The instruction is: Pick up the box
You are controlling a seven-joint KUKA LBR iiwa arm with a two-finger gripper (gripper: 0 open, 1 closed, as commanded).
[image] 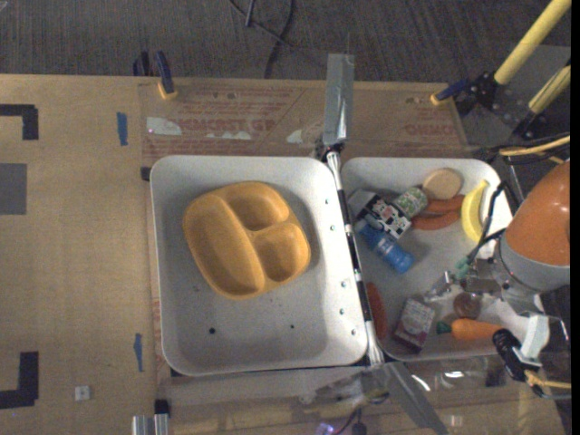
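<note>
Box: small dark-red box (415, 323) lying near the near edge of the right bin (362, 181); its label is too small to read.
Hand: hand (462, 284) over the right bin's near right part, right of the box and apart from it; whether it is apart or together, I cannot tell.
Beside the box: carrot (474, 331) to its right.
Far part of right bin: blue bottle (385, 248), black-and-white carton (387, 215), banana (473, 210).
Left bin: left bin (172, 270) with a yellow divided plate (245, 238).
Writing: faded red print on the cardboard worktop (72, 243), unreadable.

Two bins (172, 243) (362, 175), one plate (245, 238) (yellow), one box (415, 323), one banana (473, 211).
</note>
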